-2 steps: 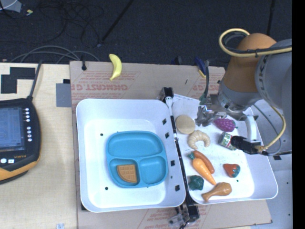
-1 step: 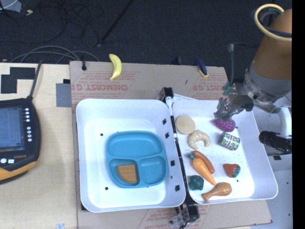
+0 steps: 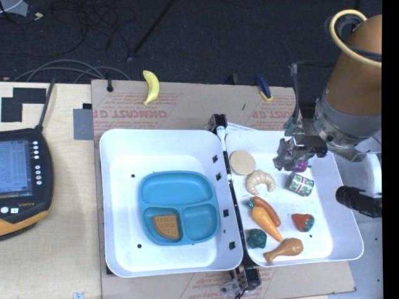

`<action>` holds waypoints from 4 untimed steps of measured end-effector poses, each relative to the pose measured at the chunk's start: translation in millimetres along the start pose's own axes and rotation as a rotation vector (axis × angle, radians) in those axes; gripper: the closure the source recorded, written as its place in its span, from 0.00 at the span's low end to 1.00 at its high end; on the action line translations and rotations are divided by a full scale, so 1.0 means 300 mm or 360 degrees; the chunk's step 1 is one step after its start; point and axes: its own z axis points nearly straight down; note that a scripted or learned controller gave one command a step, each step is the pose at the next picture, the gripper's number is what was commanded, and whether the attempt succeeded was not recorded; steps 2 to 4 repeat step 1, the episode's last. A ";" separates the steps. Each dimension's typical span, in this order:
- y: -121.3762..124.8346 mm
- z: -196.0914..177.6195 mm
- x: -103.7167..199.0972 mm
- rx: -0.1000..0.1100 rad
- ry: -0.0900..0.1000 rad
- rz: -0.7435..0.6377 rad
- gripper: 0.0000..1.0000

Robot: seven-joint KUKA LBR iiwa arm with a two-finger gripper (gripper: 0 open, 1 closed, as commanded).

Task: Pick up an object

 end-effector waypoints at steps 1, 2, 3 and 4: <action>0.024 -0.138 0.213 -0.0003 0.0000 -0.0004 1.00; 0.024 -0.138 0.213 -0.0003 0.0000 -0.0004 1.00; 0.024 -0.138 0.213 -0.0003 0.0000 -0.0004 1.00; 0.024 -0.138 0.213 -0.0003 0.0000 -0.0004 1.00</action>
